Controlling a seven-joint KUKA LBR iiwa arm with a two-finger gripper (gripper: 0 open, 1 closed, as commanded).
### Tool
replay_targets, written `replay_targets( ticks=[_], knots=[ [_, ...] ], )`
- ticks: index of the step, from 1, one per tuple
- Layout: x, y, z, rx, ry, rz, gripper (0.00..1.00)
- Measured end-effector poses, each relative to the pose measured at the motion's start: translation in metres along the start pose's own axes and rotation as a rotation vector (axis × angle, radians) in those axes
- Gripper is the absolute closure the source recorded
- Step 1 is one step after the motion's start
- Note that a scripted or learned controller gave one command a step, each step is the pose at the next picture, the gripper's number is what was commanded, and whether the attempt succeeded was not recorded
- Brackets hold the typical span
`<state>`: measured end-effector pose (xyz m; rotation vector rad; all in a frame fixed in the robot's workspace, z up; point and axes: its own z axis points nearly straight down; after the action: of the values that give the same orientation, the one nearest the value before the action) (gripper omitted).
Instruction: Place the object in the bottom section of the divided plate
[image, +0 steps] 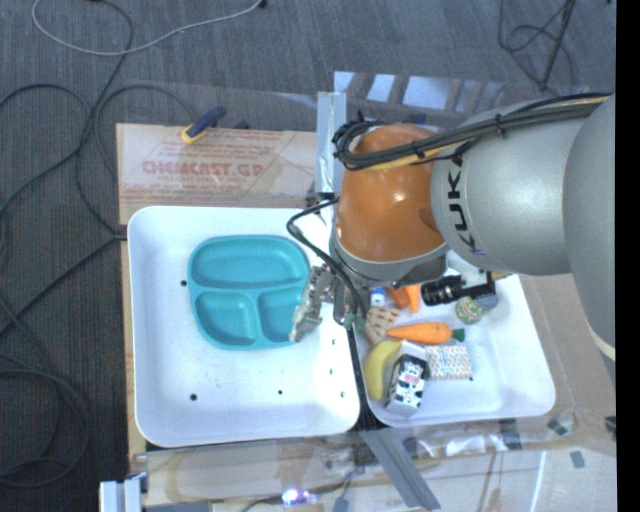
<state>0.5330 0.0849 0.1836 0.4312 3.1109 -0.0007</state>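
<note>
In the right-hand shallow white bin (522, 398), at its 7 o'clock corner, lie a yellow plastic banana (377, 368) and a small black-and-white cow-patterned box (408, 385). An orange toy carrot (425, 332) sits just beyond them among other small items. Any of these could be the task's object, and none of them is on the plate.

The metal two-finger gripper (322, 303) hangs over the seam between the bins, at 4 o'clock of the teal plastic divided plate (250, 262) in the left white bin (200, 420). I cannot tell whether the gripper is spread or closed, and I see nothing gripped in it.

The grey arm with its orange band (390, 195) rises at 1 o'clock.

I judge the pick is not yet secured. Next, the gripper needs to take an object from the right bin and carry it toward 9 o'clock. It should release the object over a small compartment on the plate's 6 o'clock side.
</note>
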Motion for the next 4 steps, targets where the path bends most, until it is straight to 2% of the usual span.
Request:
replay_targets(
  ticks=[1, 2, 3, 4],
  knots=[
    [0.025, 0.058, -0.009, -0.001, 0.001, -0.205, 1.0],
    [-0.011, 0.142, -0.053, -0.005, -0.002, -0.589, 1.0],
    [0.072, 0.109, 0.081, -0.002, 0.004, -0.519, 1.0],
    [-0.014, 0.15, 0.094, -0.014, 0.005, -0.578, 1.0]
  ],
)
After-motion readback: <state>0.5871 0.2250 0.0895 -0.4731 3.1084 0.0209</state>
